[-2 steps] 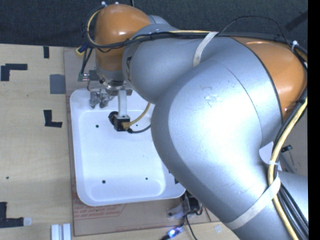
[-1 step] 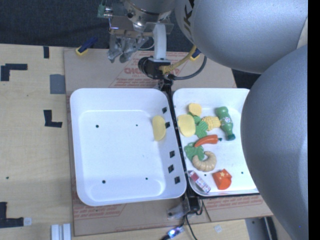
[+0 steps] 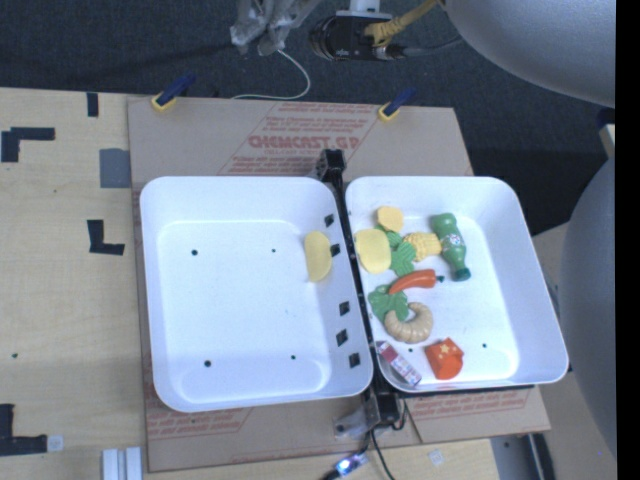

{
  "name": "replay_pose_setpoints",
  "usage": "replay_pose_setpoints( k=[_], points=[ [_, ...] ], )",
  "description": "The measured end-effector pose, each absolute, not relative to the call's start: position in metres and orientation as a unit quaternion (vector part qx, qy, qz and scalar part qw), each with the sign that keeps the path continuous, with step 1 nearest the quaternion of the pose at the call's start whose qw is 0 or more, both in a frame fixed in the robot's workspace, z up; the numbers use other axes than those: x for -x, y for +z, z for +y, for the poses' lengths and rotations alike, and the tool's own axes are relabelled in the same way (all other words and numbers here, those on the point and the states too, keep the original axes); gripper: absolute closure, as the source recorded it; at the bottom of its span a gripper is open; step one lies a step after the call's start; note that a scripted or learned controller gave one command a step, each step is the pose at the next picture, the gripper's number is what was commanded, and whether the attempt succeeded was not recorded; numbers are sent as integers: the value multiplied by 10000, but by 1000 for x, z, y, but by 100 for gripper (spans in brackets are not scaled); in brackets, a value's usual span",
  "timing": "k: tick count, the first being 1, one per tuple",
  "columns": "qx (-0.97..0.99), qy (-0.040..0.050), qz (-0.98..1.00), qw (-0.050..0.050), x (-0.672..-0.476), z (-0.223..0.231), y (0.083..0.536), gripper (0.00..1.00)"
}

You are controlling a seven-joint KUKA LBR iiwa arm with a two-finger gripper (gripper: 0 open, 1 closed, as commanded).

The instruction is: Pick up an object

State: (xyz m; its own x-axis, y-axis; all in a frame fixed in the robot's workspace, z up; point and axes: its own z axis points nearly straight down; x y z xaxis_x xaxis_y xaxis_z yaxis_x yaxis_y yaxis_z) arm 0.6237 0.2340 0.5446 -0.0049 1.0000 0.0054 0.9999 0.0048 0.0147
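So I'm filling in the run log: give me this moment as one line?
gripper: above the bench's far edge, away from bins | left bin: one yellow piece | right bin: remaining toys | pick: not begun

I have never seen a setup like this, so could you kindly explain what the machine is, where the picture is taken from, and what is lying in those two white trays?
One fixed camera looks down at a slant on a bench with two shallow white bins. The big grey shape at top right is part of a robot arm reaching in; its gripper hangs above the bench's far edge, and nothing shows between its fingers.

The left bin has one pale yellow piece by its right wall. The right bin holds small toys: a green bottle, a red chili, a beige ring, a red block, yellow pieces and corn.
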Motion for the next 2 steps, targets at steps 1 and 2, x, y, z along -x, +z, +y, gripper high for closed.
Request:
replay_pose_setpoints(
  k=[1, 2],
  points=[
    [-7064, -53, 7078, -28, -562, 227, 456, 100],
    [-7042, 25, 7100, -3, -482, 235, 539, 100]
  ],
)
